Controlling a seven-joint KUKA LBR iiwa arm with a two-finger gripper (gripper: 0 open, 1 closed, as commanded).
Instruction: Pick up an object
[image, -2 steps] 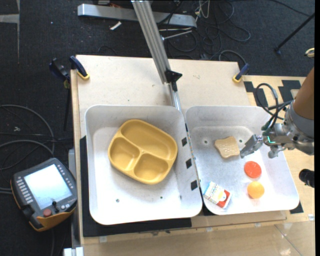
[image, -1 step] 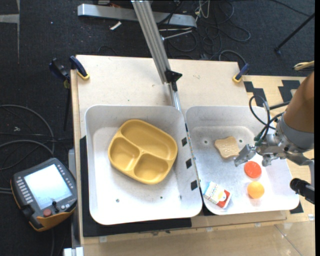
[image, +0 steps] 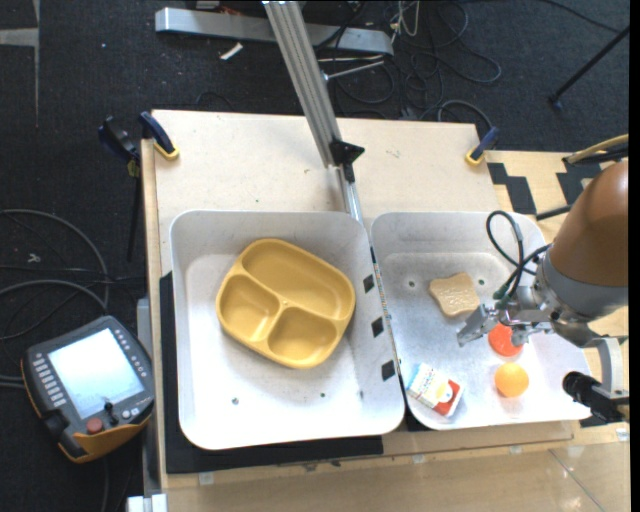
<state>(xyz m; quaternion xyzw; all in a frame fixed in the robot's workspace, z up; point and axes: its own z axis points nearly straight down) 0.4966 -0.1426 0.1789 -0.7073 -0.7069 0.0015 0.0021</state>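
Note:
In the right bin (image: 400, 240) lie a tan toast-shaped piece (image: 455, 293), a red round object (image: 506, 343), an orange ball (image: 511, 380) and a small white and red carton (image: 435, 390). My gripper (image: 497, 325) hangs low over the right bin, directly above the red object and partly covering its top. The toast piece is just to its left. The orange ball lies a little in front of it. I cannot tell from this view whether the red object is held.
A yellow three-compartment plate (image: 287, 302) sits in the left bin (image: 195, 300). A slanted metal pole (image: 310, 80) rises behind the bins. A teach pendant (image: 90, 385) lies on the floor at the left. Clamps (image: 160, 140) sit on the bench corners.

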